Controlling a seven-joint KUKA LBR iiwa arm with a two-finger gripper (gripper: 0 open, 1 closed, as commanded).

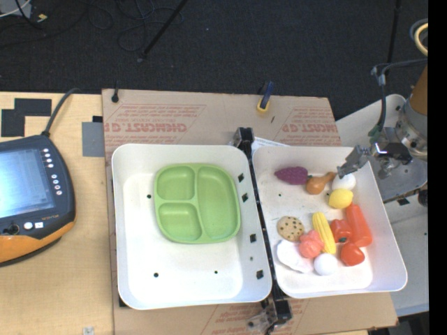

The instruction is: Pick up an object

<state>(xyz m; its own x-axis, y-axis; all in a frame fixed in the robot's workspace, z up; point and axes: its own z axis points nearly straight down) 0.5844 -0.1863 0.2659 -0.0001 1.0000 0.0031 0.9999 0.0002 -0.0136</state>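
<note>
The right bin (391, 271) holds a heap of toy food. A purple piece (292, 175), a brown drumstick (320, 183), a white egg (343, 182) and a yellow lemon (340, 199) lie toward its far side. A cookie (290, 227), a corn cob (323, 232), a pink piece (311, 243), an orange carrot (358, 223), a red piece (351, 255) and a white ball (325, 264) lie nearer the front. My gripper (353, 161) hangs at the bin's far right corner, just above the white egg, with nothing seen held.
The left bin (133, 257) holds a green divided plate (195, 203). A tablet-like pendant (31, 194) lies on the bench at the far left. The arm's wrist and cables (401, 142) stand at the right edge. A blue and yellow clamp (265, 98) sits behind the bins.
</note>
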